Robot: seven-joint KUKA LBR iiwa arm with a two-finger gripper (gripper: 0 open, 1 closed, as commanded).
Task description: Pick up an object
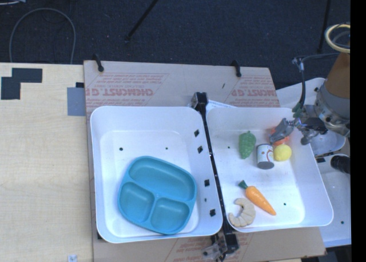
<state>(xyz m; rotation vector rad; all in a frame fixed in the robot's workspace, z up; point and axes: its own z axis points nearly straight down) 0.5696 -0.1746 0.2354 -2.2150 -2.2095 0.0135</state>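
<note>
The gripper (284, 131) sits at the right side of the frame, low over the upper right part of the right bin (320, 209); whether it is released or clenched cannot be told from this view. The arm (337, 92) reaches in from the right edge, its orange band above the grey wrist. Just below the gripper lie a yellow ball (282, 153) and a small can (264, 156), touching each other. A green vegetable (247, 144) lies left of the can. Lower in the same bin are a carrot (260, 198) and a beige croissant (243, 213). In the left bin (103, 141) rests a blue divided tray (156, 194).
</note>
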